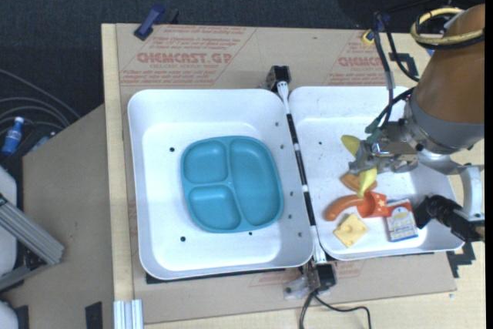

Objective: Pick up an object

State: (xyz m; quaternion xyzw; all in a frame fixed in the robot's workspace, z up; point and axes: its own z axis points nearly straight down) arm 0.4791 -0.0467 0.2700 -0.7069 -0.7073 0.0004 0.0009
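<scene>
Looking down on the bench, you see two shallow white bins of smooth moulded plastic with rounded corners, set side by side on brown printed cardboard. Your left bin (154, 189) carries a glossy teal plate (230, 182), rounded and split into three wells, with bare white floor all round it. Your right bin (323, 115) holds the clutter: a curved yellow banana-like piece (352, 143) near the middle, an orange-red chilli shape (354, 205), a pale yellow cheese wedge (349, 229) with holes, and a small flat printed packet (400, 223) by the near rim. Your gripper (368, 162) hangs over the yellow piece and the small yellow-orange bits beneath; whether it is spread or pinched you cannot tell from here. Open floor lies along that bin's far side and its left wall.
</scene>
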